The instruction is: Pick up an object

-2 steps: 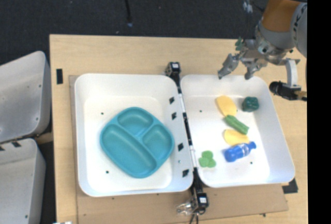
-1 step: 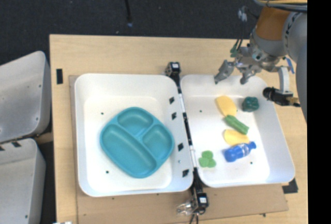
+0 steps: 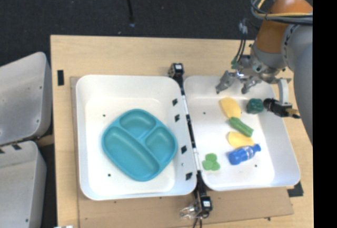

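wooden bench (image 3: 126, 53), hand (image 3: 235, 83) spread above right bin (image 3: 274, 164).

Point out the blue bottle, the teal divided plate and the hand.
blue bottle (image 3: 242, 154): camera view, middle of its body.
teal divided plate (image 3: 138, 144): camera view, central ridge between compartments.
hand (image 3: 236, 82): camera view, midway between its fingertips.

bins (image 3: 84, 116): 2 | blue tray (image 3: 139, 144): 1 | small objects (image 3: 229, 107): 6
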Controlling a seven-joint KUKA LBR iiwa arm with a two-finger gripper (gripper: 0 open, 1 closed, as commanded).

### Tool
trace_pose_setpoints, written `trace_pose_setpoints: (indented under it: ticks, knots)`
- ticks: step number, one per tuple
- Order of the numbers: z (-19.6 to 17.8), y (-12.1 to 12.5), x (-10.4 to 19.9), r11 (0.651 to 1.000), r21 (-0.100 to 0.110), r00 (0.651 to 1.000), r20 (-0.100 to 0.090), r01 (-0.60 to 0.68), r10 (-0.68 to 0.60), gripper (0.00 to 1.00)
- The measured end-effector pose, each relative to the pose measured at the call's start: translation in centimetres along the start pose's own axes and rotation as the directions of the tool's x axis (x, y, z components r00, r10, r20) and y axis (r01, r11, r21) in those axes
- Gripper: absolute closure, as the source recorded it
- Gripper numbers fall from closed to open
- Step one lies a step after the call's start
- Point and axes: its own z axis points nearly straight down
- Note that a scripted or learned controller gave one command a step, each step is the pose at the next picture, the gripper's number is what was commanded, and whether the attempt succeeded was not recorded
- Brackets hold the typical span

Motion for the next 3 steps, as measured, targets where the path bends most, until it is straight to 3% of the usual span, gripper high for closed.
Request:
trace_pose_setpoints:
  ticks: [1, 2, 3]
  knots:
    - [-0.9, 0.0, -0.1, 1.0, -0.001, 1.0, 0.001, 0.0, 0.0, 1.0]
    - [-7.2, 0.5, -0.3, 1.0, 0.0, 1.0, -0.002, 0.005, -0.005, 1.0]
    - [-9.3, 0.5, -0.4, 1.0, 0.001, 1.0, -0.003, 0.004, -0.004, 1.0]
